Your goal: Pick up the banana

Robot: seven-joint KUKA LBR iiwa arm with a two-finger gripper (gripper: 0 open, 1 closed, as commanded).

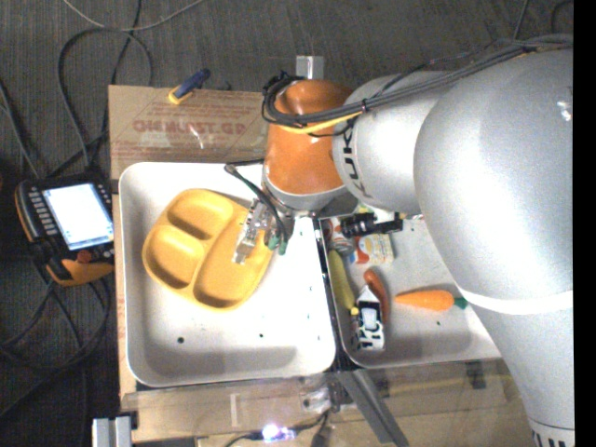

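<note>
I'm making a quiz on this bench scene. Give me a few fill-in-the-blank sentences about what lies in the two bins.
The yellow divided plate lies in the ____ bin.
The carrot lies in the ____ bin.
The gripper hangs over the plate's ____ edge.
The banana lies along the right bin's ____ wall.

Missing words: left; right; right; left

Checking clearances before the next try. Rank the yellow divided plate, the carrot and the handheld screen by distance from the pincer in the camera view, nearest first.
1. Yellow divided plate: in the left bin, directly under the pincer.
2. Carrot: in the right bin, low on that side.
3. Handheld screen: off the bench, past the left bin's left edge.
</note>
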